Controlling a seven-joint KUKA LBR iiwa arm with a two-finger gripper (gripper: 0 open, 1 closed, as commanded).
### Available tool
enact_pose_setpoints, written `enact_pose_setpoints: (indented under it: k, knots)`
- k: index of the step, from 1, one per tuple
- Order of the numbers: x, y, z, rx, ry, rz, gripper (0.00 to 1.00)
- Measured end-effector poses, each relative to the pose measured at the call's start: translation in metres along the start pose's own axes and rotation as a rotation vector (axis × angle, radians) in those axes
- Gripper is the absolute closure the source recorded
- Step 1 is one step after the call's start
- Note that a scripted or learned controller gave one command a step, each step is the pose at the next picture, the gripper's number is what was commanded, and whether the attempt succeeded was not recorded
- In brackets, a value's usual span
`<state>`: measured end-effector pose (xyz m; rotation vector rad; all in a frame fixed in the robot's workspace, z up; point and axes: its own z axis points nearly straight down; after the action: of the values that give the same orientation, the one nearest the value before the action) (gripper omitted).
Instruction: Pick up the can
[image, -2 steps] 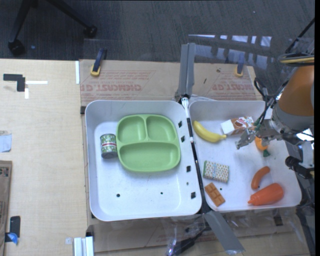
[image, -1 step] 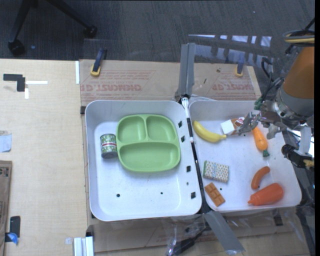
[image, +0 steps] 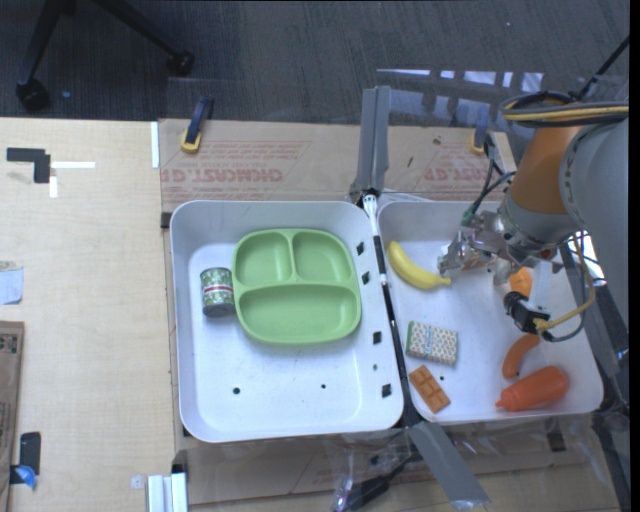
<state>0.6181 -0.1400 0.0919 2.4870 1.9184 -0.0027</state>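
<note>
My gripper (image: 462, 255) hangs right of centre by the banana (image: 417, 270) — grip state I can't tell — while the can (image: 217, 292) sits far left beside the green plate (image: 297, 285), which I might clip.

Robotics lab: grey arm (image: 590, 170) over two white bins (image: 190, 330) on cardboard-covered bench (image: 270, 160); toy food; office chair base (image: 90, 40) on carpet.

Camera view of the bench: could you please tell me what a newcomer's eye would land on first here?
The bright green divided plate in the left bin draws the eye first, with the small can lying right beside its left edge. In the right bin, the grey arm with its orange band hangs over the back, its tool close to a yellow banana.
</note>
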Motion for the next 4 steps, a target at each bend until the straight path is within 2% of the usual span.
enact_pose_setpoints:
  k: [1, 2, 3, 4]
  knots:
    - [0.0, -0.001, -0.008, 0.003, -0.001, -0.003, 1.0]
    - [0.0, 0.0, -0.009, 0.002, -0.002, -0.003, 0.0]
    - [-0.046, 0.03, -0.002, 0.029, 0.029, -0.029, 0.0]
    - [-0.069, -0.028, -0.11, -0.001, 0.0, 0.049, 0.0]
